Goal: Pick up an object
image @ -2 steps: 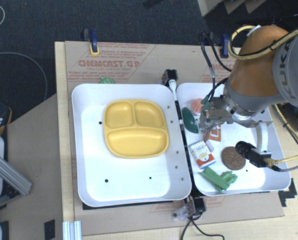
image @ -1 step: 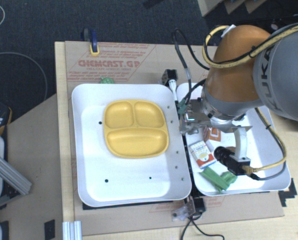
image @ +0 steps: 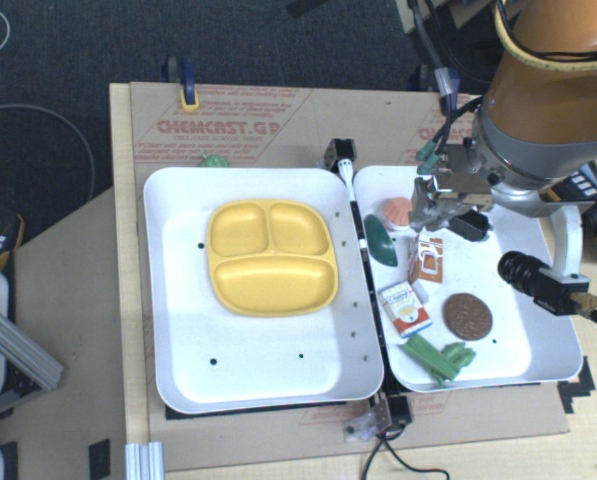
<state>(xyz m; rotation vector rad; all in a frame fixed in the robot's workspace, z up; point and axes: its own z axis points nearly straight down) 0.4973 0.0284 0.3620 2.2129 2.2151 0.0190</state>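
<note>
My gripper (image: 431, 218) hangs over the upper left part of the right bin (image: 538, 363). It sits just above a red and white carton (image: 429, 261) and beside a salmon-pink round piece (image: 395, 211). A dark green oval piece (image: 380, 240) lies by the bin's left wall. Further down are a small red and white box (image: 405, 306), a brown disc (image: 468, 316) and a bright green toy (image: 441, 358). A black item (image: 472, 226) lies partly under the wrist. Nothing can be seen held.
A yellow divided plate (image: 273, 258) rests in the left bin (image: 178, 348). A black cylinder (image: 526, 271) with a cable juts over the right bin's right side. The arm's grey and orange body covers the top right corner.
</note>
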